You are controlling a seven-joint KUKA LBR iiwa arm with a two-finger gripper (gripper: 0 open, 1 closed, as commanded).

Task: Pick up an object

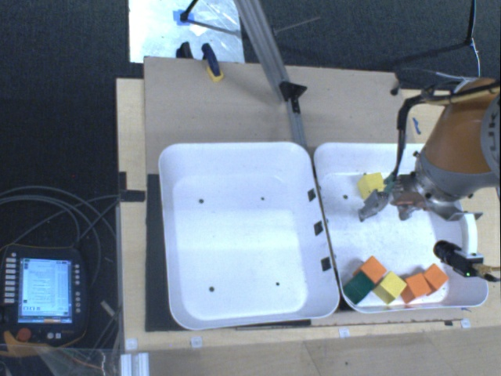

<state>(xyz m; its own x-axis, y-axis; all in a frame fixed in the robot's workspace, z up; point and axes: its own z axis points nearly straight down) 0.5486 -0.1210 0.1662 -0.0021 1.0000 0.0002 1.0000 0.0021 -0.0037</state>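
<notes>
My gripper (386, 205) hangs over the upper middle of the right bin (341, 149), on the grey arm with its orange band (462, 135) reaching in from the right. A yellow block (370, 184) lies just up and left of the gripper, very close to it. Along the bin's front edge sits a cluster: an orange block (373, 269), a green block (358, 288), a second yellow block (389, 287) and two more orange blocks (417, 286) (436, 275). Nothing is visibly held.
The left bin (168, 167) sits beside the right one, with black clips (318, 228) along the shared wall. A grey pole (262, 37) slants down to the bins' far edge. A teach pendant (43, 292) and cables lie at the left.
</notes>
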